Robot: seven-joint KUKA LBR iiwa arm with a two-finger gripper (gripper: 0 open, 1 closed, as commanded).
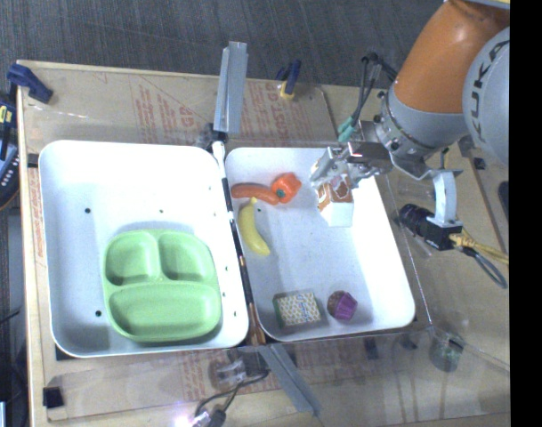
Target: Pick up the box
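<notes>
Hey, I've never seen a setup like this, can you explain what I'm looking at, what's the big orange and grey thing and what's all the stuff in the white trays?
This is one camera fixed above a workbench, looking down at a slant. The big orange and grey thing is a robot arm reaching in from the right. At its end is a gripper with two fingers, and a small white and brown box sits right under it, between the fingers as far as I can tell. Two shallow white bins sit side by side. The left bin holds a green divided plate. The right bin holds a banana, an orange toy vegetable, maybe a carrot, a patterned sponge-like block and a small purple object.
</notes>
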